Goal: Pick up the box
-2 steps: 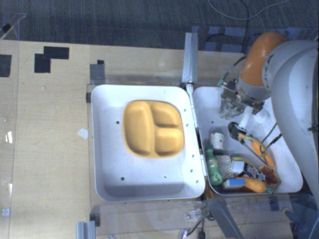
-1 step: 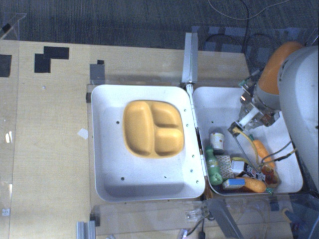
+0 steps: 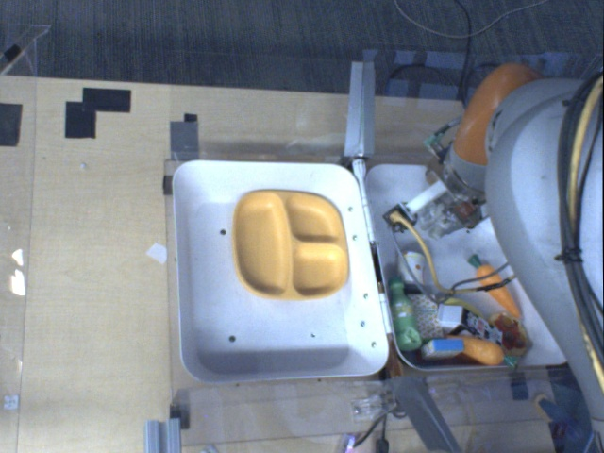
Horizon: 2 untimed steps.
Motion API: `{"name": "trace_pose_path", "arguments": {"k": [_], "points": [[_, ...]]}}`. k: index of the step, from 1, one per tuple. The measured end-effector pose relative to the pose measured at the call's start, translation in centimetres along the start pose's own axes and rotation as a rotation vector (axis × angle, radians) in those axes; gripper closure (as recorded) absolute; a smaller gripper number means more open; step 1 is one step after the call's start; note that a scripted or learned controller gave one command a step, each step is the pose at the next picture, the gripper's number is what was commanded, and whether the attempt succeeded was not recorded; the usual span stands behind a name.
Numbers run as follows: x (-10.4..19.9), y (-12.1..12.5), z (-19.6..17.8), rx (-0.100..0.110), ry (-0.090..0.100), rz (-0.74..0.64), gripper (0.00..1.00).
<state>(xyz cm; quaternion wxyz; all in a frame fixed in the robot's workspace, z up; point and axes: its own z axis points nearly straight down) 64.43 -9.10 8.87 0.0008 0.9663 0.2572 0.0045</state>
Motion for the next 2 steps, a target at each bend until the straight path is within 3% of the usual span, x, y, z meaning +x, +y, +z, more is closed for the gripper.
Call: {"name": "trace_pose_path", "arguments": {"k": [1,2], "points": [[-0.8,-0.3,0.0,-0.002,0.000,-0.156,1.00],[1.6,0.3,0.1,0.000,-0.001,0.129,1.00]]}}
